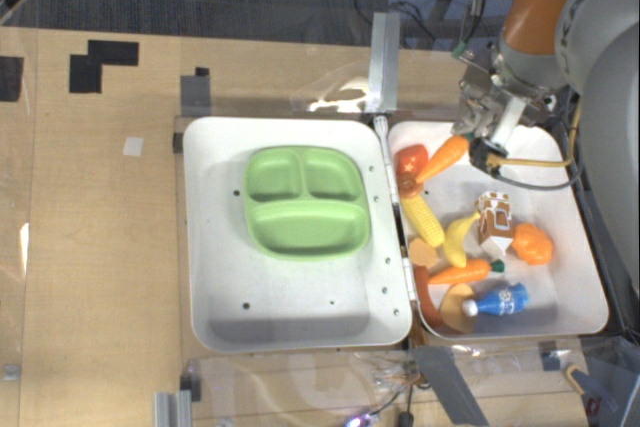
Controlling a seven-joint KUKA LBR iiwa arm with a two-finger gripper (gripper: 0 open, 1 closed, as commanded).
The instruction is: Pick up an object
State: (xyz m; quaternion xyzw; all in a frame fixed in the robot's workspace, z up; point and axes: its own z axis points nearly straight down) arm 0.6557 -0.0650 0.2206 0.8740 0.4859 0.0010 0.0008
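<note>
Blue plastic bottle (497, 301) at 6 o'clock of right white bin (590, 300). Yellow corn cob (421, 220), banana (458, 237), orange ball (532, 244) mid-bin. Orange plastic carrot (441, 158) at 11 o'clock, lifted aslant, its upper end pinched in gripper (480, 137). Green divided plate (304, 201) in left bin (215, 305).

An orange carrot (447, 156) lies tilted just below-left of my gripper (487, 137), its thick end touching my fingertips, its narrow end pointing down toward a red pepper (409, 161).
</note>
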